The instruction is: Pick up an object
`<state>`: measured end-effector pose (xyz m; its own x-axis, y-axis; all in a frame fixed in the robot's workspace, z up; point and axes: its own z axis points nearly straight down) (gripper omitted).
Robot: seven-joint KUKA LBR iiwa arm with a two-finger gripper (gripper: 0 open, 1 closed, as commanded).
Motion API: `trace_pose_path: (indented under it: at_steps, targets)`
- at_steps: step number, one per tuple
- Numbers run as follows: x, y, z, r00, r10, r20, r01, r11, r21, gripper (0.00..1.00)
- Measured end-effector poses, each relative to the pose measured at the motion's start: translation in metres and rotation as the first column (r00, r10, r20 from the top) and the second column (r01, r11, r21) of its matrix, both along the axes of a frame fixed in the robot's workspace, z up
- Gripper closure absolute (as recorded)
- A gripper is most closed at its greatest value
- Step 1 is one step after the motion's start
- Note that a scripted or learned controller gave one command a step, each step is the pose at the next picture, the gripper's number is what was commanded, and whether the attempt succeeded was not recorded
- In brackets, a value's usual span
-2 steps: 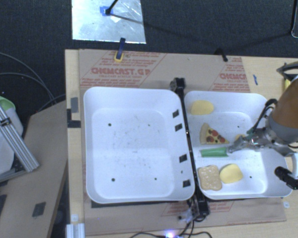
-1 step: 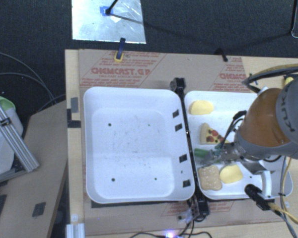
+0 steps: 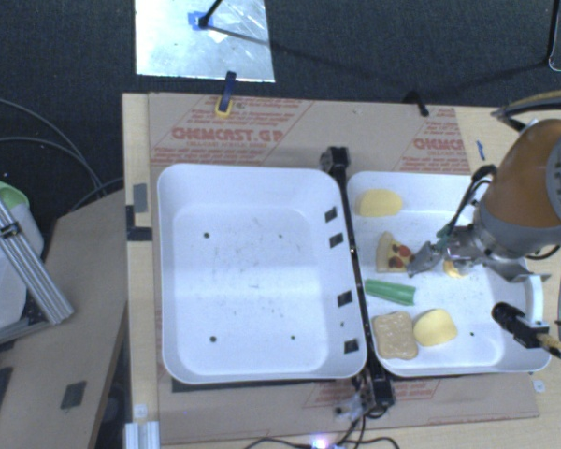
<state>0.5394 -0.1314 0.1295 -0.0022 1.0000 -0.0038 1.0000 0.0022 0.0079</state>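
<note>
Two bins sit side by side on the counter, and our jaws hang low in the right bin, just right of the pizza slice; we cannot tell their state. A green stick lies nearer us, a cracker and yellow lump nearer still.

In the right-hand bin lie five small toy foods. A pale yellow lump sits near the far wall, apart from the rest. Below it a pizza slice lies flat, its point toward the far wall, red bits on top. Just nearer is a green stick, lying slantwise. Closest to the near wall, a tan cracker and a yellow wedge lie side by side, nearly touching.
</note>
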Motion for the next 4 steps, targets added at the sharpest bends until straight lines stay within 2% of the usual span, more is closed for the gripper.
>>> trace_pose_path:
  at_steps: [1,2,3,4]
  targets:
    - [0.003,0.107,0.058,1.0,0.012,0.0,-0.012,1.0,0.008,0.0]
    - [-0.023,0.028,-0.017,1.0,-0.008,-0.014,0.008,1.0,0.002,0.0]
    - [0.033,0.037,-0.044,1.0,0.002,-0.002,-0.002,1.0,0.002,0.0]
    - [0.009,0.13,0.061,1.0,0.01,0.003,-0.01,1.0,0.007,0.0]
